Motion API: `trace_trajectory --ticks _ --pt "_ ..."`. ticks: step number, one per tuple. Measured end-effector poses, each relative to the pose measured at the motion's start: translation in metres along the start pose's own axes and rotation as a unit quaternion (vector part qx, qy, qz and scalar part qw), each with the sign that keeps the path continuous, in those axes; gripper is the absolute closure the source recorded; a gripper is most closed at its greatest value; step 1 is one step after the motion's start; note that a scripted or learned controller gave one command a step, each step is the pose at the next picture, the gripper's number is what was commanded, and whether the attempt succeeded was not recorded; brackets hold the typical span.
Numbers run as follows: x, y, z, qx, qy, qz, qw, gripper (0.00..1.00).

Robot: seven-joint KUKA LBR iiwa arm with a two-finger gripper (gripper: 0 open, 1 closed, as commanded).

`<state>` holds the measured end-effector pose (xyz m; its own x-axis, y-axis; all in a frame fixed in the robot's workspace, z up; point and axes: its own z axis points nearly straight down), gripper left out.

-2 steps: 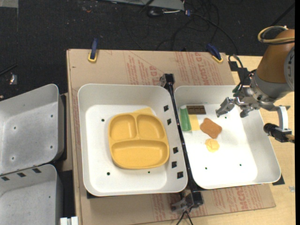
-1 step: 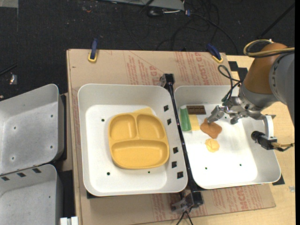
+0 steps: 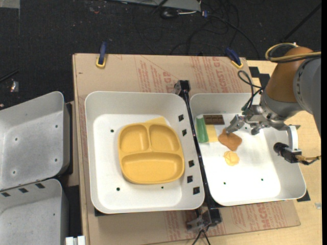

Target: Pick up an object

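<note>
Jaws [image 3: 236, 128] low in the right bin [image 3: 265, 180], state impossible to tell, tips just beside an orange-brown food piece [image 3: 230, 141]. Nearby: pale yellow piece [image 3: 231, 158], green block [image 3: 203, 130], brown bar [image 3: 213, 119]. In the left bin [image 3: 99, 152] on the worktop [image 3: 133, 68], a yellow divided tray [image 3: 151, 153].

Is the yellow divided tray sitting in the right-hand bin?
No. The yellow divided tray lies in the left bin, across the divider from the right bin.
</note>
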<state>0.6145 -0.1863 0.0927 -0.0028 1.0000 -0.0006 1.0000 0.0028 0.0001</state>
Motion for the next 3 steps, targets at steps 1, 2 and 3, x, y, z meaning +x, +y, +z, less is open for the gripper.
trace_trajectory --ticks 1,2,3 --pt "0.000 0.001 -0.011 -0.002 0.000 -0.001 1.0000 1.00" --pt "0.004 0.012 -0.069 -0.004 -0.001 0.000 1.0000 1.00" --pt "-0.004 0.016 -0.131 -0.004 -0.001 0.000 1.0000 1.00"
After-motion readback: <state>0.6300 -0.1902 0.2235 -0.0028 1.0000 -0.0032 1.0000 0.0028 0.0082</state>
